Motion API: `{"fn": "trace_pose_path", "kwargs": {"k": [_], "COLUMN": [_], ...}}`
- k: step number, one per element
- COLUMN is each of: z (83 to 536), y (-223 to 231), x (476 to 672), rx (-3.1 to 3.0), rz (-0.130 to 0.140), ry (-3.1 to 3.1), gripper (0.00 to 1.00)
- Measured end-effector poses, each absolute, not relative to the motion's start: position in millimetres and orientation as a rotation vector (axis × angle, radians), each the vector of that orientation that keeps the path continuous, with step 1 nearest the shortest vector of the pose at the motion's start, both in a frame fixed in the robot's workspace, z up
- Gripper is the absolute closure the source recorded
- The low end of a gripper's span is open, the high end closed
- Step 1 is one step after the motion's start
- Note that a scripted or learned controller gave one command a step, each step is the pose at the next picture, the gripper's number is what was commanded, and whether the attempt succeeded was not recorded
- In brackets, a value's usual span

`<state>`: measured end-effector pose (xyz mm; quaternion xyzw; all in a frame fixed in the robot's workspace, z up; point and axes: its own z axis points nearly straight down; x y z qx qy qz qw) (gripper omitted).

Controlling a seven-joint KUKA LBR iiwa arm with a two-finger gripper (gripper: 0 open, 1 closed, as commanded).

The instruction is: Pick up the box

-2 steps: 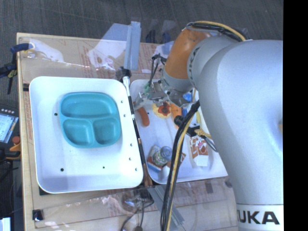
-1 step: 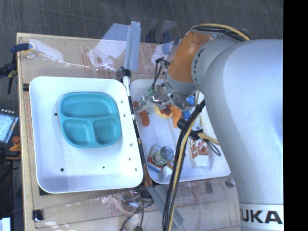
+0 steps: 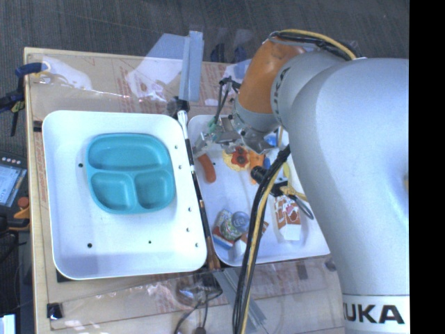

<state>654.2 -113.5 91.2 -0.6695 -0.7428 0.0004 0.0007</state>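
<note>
Approaching, not yet grasping: hanging the gripper point(image 3: 221, 132) low over the far end of the right bin point(image 3: 226, 186), with no telling whether released or clenched. Lying well apart from it, toward the bin's near end, beside the arm: the box point(image 3: 287, 220). Needing next a shift back over that box, then a descent. Counting one box, one can point(image 3: 233, 225) nearer than the gripper, one carrot point(image 3: 206, 167) just beside it, two bins, one tray point(image 3: 132, 171) in the other bin.

A robotics lab: KUKA arm point(image 3: 348, 158) over 2 white bins point(image 3: 62, 207) on a bench point(image 3: 104, 82).
</note>
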Motion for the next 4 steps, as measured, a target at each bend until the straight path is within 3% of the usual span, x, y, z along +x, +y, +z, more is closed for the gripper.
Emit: {"fn": "trace_pose_path", "kwargs": {"k": [1,2,4], "z": [91.3,91.3,90.8], "y": [-151.5,-118.7,-142.1], "x": [647.2,656.8,653.3], "rx": [-2.125,-2.144,-2.141], "rz": [0.001,0.001,0.004], "ry": [-2.313,-2.296,-2.294], "gripper": [0.0,0.0,0.0]}}
